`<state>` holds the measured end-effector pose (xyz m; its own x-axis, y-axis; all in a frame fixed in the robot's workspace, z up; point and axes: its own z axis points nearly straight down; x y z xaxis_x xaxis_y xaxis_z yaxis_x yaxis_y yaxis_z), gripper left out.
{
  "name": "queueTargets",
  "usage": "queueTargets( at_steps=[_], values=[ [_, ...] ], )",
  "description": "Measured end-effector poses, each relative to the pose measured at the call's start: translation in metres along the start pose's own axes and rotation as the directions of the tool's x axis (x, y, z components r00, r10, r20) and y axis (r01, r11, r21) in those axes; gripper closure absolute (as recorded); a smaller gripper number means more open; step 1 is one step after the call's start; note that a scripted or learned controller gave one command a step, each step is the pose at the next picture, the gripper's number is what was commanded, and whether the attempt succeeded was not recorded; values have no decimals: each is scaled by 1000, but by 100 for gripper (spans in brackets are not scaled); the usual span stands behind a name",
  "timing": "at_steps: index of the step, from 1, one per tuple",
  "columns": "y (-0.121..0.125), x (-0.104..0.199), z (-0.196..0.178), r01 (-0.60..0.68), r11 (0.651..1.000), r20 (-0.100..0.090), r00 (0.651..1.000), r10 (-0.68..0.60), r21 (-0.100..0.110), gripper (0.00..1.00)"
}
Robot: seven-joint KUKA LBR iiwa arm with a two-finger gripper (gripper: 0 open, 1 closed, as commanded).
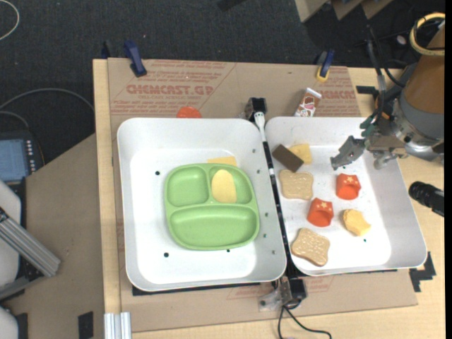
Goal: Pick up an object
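Because the task names no particular object, the likeliest candidate is judged to be the red block (347,186), which lies in the right bin (402,249) just below the gripper (361,154) and near the bin's upper right part. It appears as a small, squat, bright red piece with a lighter top face, probably a toy food item of moulded plastic or foam; as such it should be light, fairly stiff, not fragile, and perhaps a little slippery on its smooth sides. A hold across its two opposite flat sides, low on the body, would seem safest. Close neighbours are a second red piece (320,212), a yellow-orange lump (355,222) and a tan toast slice (296,184), each lying apart from it, so the fingers have room to descend. The gripper hangs above the bin floor with nothing between its fingers; its two dark fingers stand spread apart. The left bin (141,189) bears a green divided plate (210,224) with a yellow piece (223,186) in one compartment
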<state>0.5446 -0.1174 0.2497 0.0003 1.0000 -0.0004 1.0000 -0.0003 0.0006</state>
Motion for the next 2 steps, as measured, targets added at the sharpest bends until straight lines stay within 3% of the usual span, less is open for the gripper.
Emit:
queueTargets(
  at_steps=[1,2],
  values=[
    [70,29,111,5,1000,-2,1000,-5,6,0],
    [106,20,166,1,1000,-3,1000,-1,-3,0]
  ],
)
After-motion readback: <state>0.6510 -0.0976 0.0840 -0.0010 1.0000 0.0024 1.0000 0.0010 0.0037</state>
